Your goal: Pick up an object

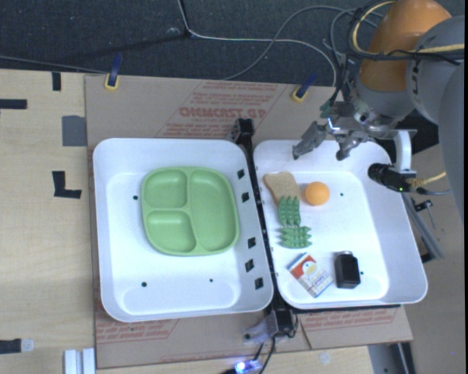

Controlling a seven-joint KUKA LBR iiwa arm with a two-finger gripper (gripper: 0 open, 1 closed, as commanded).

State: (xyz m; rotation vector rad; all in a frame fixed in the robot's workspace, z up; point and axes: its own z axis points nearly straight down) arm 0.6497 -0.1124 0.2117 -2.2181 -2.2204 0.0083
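My pincer spread apart, nothing between fingers, above right bin's far rim. Orange, bread slice below.

The two white bins looked like smooth plastic with a soft sheen. The green divided plate in the left bin appeared to be matt, moulded plastic. Beneath them lay a sheet of brown cardboard, dull and printed in red, on a pale wood-grained bench. The orange ball seemed smooth and matt, the small black box slightly glossy. The hand was dark metal, and the arm's orange band shone glossy.
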